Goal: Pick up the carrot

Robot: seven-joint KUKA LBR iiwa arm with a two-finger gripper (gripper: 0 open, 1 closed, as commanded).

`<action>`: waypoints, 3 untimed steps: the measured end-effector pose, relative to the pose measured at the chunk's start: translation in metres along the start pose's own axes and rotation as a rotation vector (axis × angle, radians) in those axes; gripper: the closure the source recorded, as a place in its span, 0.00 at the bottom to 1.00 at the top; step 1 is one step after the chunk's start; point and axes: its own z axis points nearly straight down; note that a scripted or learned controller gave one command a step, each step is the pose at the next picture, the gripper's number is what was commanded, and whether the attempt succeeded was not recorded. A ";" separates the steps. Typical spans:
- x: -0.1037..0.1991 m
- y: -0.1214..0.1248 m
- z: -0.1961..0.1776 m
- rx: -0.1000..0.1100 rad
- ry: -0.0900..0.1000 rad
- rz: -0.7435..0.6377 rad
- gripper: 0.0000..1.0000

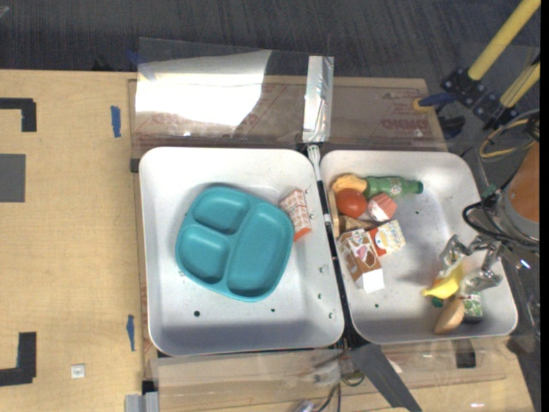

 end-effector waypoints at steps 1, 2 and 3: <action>-0.001 0.001 0.000 -0.002 -0.001 -0.001 0.00; -0.019 0.026 0.025 0.038 -0.036 -0.003 0.00; -0.013 0.040 0.042 0.008 -0.007 -0.047 0.00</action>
